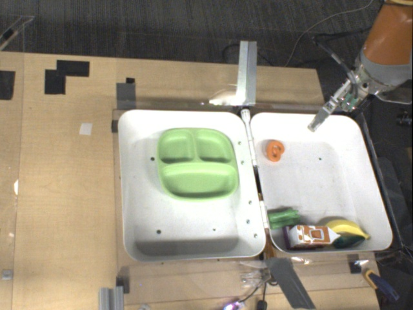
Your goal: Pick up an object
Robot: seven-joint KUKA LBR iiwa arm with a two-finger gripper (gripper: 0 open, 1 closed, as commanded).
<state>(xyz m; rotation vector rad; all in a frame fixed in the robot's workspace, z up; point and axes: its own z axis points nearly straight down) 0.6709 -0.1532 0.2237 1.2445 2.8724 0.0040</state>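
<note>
At the frame's upper right, the claw (321,117) (grip state impossible to tell) hangs near the small orange round object (275,150); a slanted descent could nudge it away.

Single fixed camera, mounted above bench (58,192), looking down at slant. Metal divider post (248,73) at far edge of bins sits near frame centre-top. Left of post: left bin (132,173). Right of post: right bin (361,166). Both bins whole in frame, mid-distance. Dark floor beyond post along top. Arm (387,44) enters upper right of post.
</note>
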